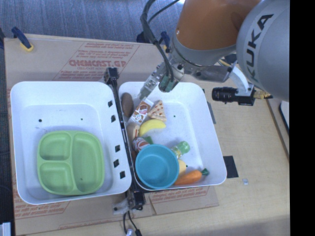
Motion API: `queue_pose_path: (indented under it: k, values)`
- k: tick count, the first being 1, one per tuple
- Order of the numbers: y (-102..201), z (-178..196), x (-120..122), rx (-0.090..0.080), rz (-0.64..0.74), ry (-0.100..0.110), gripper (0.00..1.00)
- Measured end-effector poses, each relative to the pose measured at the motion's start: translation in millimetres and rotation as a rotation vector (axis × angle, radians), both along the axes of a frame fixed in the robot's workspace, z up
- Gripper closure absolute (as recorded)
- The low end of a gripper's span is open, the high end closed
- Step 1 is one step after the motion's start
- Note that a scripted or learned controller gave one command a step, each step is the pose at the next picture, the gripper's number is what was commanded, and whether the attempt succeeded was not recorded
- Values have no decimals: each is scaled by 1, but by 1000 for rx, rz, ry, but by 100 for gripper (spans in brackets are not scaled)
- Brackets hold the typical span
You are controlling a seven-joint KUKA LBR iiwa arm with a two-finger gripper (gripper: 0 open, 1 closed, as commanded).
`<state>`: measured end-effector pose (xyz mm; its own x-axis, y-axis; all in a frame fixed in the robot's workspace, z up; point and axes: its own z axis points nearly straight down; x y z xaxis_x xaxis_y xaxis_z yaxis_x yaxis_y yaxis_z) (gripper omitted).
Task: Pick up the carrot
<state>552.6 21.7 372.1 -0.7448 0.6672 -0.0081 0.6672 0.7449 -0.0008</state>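
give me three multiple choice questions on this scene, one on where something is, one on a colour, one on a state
1. Where does the carrot lie?
A. on the green divided plate
B. in the right bin, near its front edge, beside the blue bowl
C. on the cardboard outside the bins

2. What colour is the bowl?
A. blue
B. red
C. white

3. How does the claw stand to the carrot?
A. clamped on it
B. lifting it over the left bin
C. apart from it, at the right bin's back edge

Answers:
1 B: the carrot lies against the bowl at the front wall.
2 A: its inside is plainly blue.
3 C: the carrot lies untouched across the bin.
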Motion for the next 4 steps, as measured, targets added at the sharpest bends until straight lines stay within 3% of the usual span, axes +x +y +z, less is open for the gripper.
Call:
queue_pose_path:
  k: [1, 2, 3, 4]
  values:
    - [-58, 3, 45, 0, -111, 6, 100]
    - [-31, -61, 100, 1, -345, 11, 100]
    - [111, -51, 103, 5, -704, 6, 100]
    - [157, -101, 102, -4, -952, 13, 100]
